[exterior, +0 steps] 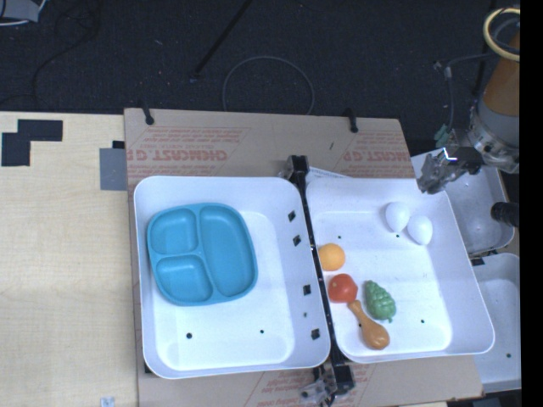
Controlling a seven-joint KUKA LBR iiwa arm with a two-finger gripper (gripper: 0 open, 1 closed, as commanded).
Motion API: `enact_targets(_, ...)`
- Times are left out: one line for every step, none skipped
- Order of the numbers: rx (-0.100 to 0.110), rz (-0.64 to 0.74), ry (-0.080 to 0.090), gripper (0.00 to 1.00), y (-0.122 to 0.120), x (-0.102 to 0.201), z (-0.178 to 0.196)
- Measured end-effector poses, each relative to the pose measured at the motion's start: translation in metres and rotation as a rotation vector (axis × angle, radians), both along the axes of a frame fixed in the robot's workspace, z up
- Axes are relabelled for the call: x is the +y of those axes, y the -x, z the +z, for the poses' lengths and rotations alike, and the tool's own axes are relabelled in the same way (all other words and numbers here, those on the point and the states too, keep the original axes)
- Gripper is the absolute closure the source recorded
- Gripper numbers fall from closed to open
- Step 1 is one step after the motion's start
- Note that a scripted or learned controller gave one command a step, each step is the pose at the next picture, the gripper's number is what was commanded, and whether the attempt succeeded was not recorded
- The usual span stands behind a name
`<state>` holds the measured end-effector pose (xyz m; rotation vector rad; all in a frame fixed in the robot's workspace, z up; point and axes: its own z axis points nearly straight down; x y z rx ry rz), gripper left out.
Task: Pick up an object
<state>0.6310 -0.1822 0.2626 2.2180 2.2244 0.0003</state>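
The right bin (441,329) holds two white egg-shaped pieces (397,216) (420,230), an orange ball (332,256), a red tomato-like piece (342,287), a green bumpy piece (380,300) and a tan drumstick-shaped piece (369,326). My gripper (434,176) hangs above the bin's far right corner, up and to the right of the white eggs. It is small and dark in the camera view, with nothing visibly between its fingers. The arm's orange band (502,87) rises above it at the right edge.
The left bin (212,346) holds a blue three-compartment plate (202,253). A black divider clip row (307,253) runs between the bins. Both bins rest on a cardboard sheet (254,147). Cables lie on the dark floor behind.
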Motion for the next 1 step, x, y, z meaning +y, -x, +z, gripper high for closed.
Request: enact_targets(0.005, 0.0, -0.001, 1.0, 0.0027, 0.0561, -0.0149)
